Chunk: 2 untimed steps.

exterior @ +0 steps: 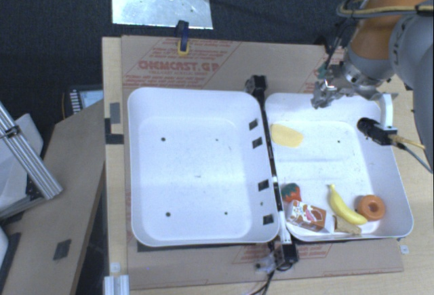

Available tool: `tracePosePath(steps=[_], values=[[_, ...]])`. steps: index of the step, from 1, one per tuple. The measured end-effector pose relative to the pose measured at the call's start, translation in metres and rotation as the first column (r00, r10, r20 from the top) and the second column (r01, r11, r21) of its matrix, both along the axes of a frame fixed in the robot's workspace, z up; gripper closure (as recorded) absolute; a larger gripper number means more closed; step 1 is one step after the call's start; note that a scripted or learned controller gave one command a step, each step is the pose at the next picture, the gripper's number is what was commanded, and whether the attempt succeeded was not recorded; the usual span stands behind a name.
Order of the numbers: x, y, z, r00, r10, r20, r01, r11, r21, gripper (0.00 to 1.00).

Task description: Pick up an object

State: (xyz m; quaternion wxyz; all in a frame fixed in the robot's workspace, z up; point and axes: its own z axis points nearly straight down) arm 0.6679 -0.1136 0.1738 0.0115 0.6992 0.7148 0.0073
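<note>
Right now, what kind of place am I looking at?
Probably a robotics lab test bench: a grey and orange robot arm reaches over two shallow white plastic bins, which sit on a printed cardboard sheet, with toy food like a yellow banana.

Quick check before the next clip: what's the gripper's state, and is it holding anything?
Gripper: cannot be told at this size; it hangs over the far edge of the right white bin, with nothing visibly in it.

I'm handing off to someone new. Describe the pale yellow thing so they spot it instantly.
Start at the right white bin, the one nearer the arm. Look to its far left part, just beside the divider between the bins: the pale yellow flat oval lies there alone. Unlike the banana and the other items clustered at the near edge, it is flat, rounded and isolated.
</note>
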Motion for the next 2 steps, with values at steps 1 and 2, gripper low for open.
tracePosePath(steps=[1,2], values=[[0.001,0.0,0.011,1.0,0.002,0.003,-0.002,1.0,-0.001,1.0],[-0.001,-0.001,-0.093,0.999,-0.017,-0.032,0.017,1.0,0.006,1.0]])
